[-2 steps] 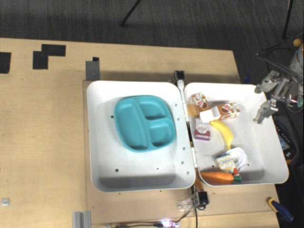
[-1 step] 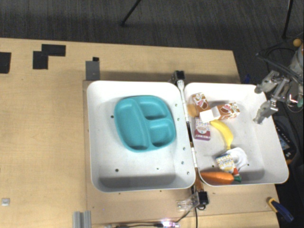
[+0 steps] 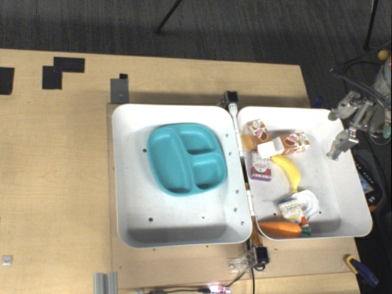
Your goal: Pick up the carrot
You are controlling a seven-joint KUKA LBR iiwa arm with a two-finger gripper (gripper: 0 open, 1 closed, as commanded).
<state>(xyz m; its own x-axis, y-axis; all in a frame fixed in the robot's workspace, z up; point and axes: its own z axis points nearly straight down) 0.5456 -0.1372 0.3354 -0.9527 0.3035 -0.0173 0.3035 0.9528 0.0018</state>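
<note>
Grey metal gripper (image 3: pixel 340 141), black cables

Teal tray (image 3: pixel 185 158), banana (image 3: pixel 290 170), packets (image 3: pixel 261 165)

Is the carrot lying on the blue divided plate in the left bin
No, the carrot lies at the near edge of the right bin, while the blue divided plate sits in the left bin.
</note>
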